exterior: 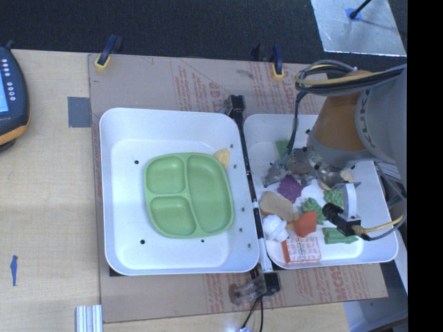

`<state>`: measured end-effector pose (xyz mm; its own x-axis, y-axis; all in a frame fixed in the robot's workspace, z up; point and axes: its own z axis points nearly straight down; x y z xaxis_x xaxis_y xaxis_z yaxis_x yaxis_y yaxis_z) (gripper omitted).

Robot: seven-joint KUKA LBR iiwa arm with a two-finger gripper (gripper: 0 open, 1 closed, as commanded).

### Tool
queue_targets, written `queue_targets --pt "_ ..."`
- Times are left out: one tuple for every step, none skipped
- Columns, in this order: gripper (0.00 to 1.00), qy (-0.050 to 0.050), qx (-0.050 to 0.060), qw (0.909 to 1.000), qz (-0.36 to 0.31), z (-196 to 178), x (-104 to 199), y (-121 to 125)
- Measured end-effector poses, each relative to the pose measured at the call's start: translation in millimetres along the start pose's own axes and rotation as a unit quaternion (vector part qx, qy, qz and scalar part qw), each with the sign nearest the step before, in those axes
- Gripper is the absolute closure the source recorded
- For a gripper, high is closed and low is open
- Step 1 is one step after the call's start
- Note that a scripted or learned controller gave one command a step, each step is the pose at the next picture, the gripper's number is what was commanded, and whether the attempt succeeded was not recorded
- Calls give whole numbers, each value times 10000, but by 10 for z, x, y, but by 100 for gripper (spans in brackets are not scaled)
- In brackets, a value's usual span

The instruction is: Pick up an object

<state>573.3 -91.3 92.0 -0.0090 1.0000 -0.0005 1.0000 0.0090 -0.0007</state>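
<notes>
White right bin (377, 254) crowded; tool (299, 166) mid-clutter

Grey arm (384, 113) w/ orange band, black cables

Robotics lab, clamped cardboard sheet (208, 81) on wooden bench (48, 206), teach pendant (10, 95) (left edge), two white bins (124, 254).

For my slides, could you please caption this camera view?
Arm reaches over the cluttered right bin; a green tray sits in the left bin.
</notes>
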Motion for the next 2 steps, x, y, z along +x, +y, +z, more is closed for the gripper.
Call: queue_targets --pt "0 3 27 10000 46 5 -376 -231" --pt "0 12 34 10000 12 7 -75 -269"
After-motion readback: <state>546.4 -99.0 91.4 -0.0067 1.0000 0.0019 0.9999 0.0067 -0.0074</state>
